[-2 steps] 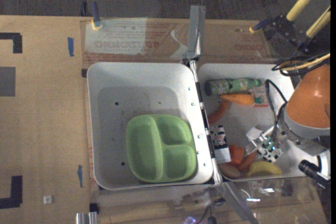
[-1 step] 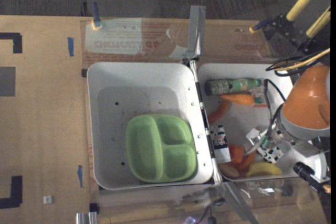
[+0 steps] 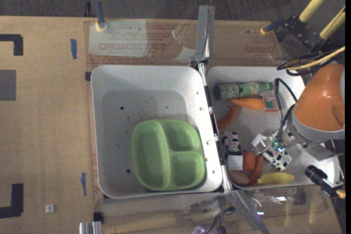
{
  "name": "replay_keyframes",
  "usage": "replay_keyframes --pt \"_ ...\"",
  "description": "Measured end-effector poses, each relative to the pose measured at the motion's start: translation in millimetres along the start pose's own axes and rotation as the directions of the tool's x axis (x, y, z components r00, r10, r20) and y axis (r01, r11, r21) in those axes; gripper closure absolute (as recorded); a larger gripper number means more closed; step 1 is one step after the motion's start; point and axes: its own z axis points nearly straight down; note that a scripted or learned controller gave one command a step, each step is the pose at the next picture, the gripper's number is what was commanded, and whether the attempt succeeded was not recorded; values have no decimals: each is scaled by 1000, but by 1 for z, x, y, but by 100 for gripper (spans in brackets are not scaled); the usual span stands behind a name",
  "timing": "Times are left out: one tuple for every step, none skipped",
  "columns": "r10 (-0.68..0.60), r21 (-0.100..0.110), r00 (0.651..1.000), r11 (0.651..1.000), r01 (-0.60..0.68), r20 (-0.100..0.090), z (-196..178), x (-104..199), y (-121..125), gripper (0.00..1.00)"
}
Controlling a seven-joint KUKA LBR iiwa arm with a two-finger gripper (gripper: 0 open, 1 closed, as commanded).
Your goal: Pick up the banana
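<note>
Near the right bin's front wall, banana [image 3: 276,178] lies left-right; gripper [image 3: 272,146] state unclear.

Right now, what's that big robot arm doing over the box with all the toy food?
The robot arm is reaching into the right bin, its gripper hanging just above the pile. It's meant to grab the banana, which lies untouched at the bin's near edge, beside a carrot. A green bottle lies along the far wall. The left bin holds a green divided plate.

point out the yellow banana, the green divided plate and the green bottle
yellow banana [image 3: 277,178]: camera view, middle of the fruit.
green divided plastic plate [image 3: 143,157]: camera view, long left compartment.
green bottle [image 3: 248,88]: camera view, mid-body.
</note>
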Motion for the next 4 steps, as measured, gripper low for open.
replay_keyframes --pt "-2 1 1000 1000 2 -3 0 2 1 0" --pt "-333 -8 943 943 333 -21 12 15 25 0" --pt "100 20 994 995 -100 -40 -84 78 60 0" --pt "229 30 973 973 -228 -39 -83 48 16 0"
